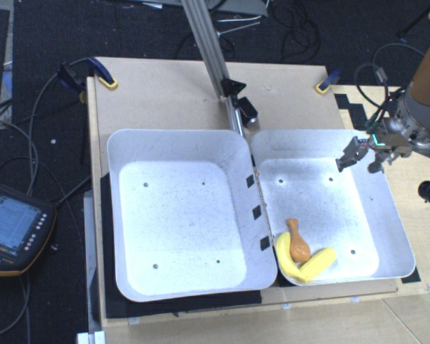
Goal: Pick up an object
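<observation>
The pincer hangs over the far right edge of the right bin, its two fingers spread with nothing between them. Well below and to its left, in that bin's near corner, a banana lies touching an orange drumstick toy. Nothing stands between them. The left bin lies further left on the desk; a metal pole slants up behind.

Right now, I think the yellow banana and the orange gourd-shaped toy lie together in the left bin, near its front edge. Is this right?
Not quite: the bin is wrong. The camera view shows the yellow banana and the orange gourd-shaped toy lying together in the right bin, near its front edge, touching each other. The rest is correct.
</observation>
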Controlling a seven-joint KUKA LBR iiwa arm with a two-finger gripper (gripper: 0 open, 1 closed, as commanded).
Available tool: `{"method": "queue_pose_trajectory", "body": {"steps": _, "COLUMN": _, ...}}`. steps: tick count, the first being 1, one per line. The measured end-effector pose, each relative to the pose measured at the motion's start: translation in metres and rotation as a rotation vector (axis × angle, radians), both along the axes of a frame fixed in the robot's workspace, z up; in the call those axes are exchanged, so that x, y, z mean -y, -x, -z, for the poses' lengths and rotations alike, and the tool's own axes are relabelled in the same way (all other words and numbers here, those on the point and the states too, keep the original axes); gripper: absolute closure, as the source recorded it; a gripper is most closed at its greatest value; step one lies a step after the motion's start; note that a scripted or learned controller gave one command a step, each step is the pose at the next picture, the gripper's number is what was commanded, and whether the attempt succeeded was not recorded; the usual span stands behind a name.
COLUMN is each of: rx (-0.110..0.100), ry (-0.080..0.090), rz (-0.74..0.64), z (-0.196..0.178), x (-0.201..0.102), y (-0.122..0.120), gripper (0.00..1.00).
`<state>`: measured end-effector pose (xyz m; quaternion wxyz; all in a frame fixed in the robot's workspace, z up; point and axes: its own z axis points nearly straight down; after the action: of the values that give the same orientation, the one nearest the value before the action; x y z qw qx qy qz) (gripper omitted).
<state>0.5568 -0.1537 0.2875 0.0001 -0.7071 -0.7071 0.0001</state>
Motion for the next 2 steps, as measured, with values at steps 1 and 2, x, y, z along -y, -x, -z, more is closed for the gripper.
{"method": "queue_pose_trajectory", "body": {"steps": 1, "rx": 0.000, "ry": 0.000, "rz": 0.000, "z": 0.000, "x": 0.000, "y": 0.000, "gripper": 0.00}}
{"method": "queue_pose_trajectory", "body": {"steps": 2, "rx": -0.004, "ry": -0.001, "rz": 0.001, "z": 0.044, "x": 0.004, "y": 0.006, "gripper": 0.00}}
